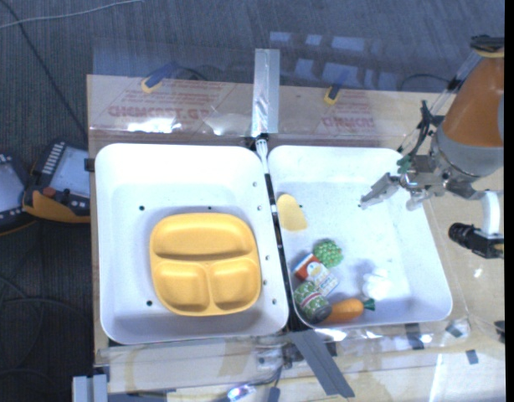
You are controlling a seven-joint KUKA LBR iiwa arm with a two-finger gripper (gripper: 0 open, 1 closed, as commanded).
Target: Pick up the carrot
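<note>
Showing blurry red lettering on cardboard [156, 107], unreadable; carrot [345, 310] unlabeled.

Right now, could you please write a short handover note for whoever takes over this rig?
Gripper: over the upper part of the right bin, holding nothing, well away from the carrot.
Carrot: lying at the near edge of the right bin, beside a small packet and below a green toy; a white item sits to its right.
Left bin: holds a yellow tray.
Done: nothing yet; the carrot is not picked up.
Left: move over the carrot, descend, grasp, lift.
</note>
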